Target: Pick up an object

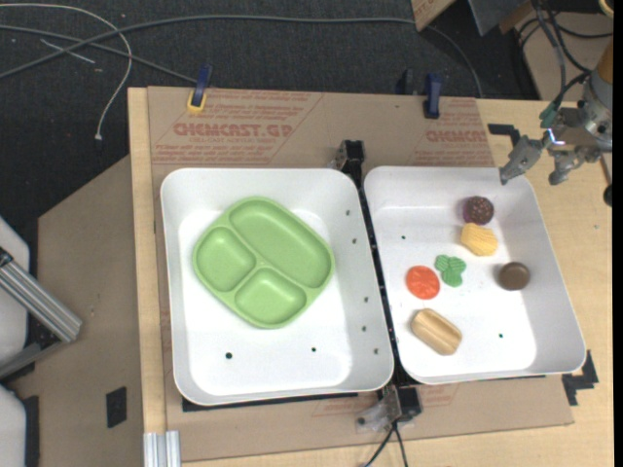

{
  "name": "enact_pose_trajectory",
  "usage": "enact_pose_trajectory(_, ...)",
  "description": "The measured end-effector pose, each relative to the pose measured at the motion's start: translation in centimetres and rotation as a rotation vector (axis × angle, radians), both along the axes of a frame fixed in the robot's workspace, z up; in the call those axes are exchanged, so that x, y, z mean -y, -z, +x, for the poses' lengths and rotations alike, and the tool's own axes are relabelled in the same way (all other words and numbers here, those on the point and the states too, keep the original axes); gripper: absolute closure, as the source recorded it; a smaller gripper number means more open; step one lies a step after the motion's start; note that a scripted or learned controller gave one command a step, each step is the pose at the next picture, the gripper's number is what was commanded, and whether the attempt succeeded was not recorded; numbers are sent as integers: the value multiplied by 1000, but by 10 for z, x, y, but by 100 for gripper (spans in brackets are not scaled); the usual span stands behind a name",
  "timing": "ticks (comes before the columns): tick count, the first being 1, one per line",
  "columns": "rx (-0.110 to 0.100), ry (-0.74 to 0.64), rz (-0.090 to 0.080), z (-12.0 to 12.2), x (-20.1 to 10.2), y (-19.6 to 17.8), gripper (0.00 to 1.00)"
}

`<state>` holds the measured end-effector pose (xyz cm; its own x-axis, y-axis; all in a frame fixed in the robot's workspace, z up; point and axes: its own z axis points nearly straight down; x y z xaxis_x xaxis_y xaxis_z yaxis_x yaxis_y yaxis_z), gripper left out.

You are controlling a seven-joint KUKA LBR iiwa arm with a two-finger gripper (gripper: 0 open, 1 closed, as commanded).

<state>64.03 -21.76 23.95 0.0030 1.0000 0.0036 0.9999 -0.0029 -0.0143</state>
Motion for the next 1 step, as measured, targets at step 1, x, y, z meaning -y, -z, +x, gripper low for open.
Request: enact_pose_trajectory(1,14,-4,-4,3,-1,-9,0)
